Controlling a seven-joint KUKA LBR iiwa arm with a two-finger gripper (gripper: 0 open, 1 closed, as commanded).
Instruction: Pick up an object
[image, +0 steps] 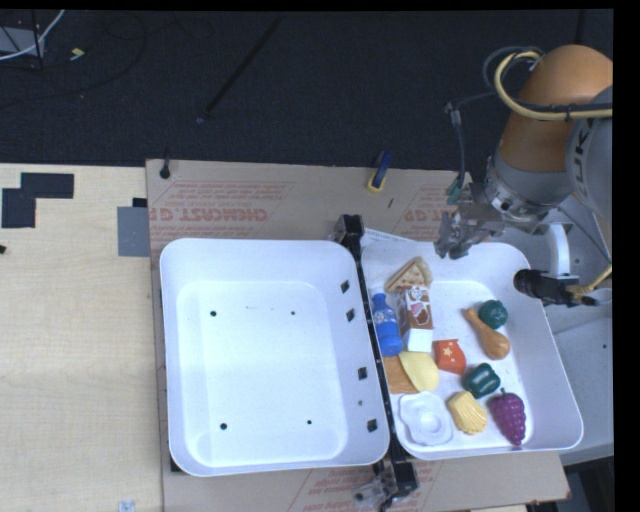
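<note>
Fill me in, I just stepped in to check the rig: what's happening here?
A grey and orange arm reaches in with its tool over the far edge of the right bin. That bin holds toy food, such as purple grapes, a blue bottle and a corn cob. Nothing is visibly picked up yet.

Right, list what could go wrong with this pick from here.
1. The toys in the right white bin lie packed together, so the two-finger gripper may nudge neighbours or catch two, such as the purple grape bunch beside the yellow corn piece.
2. The gripper hangs over the bin's far rim and could strike it.
</note>
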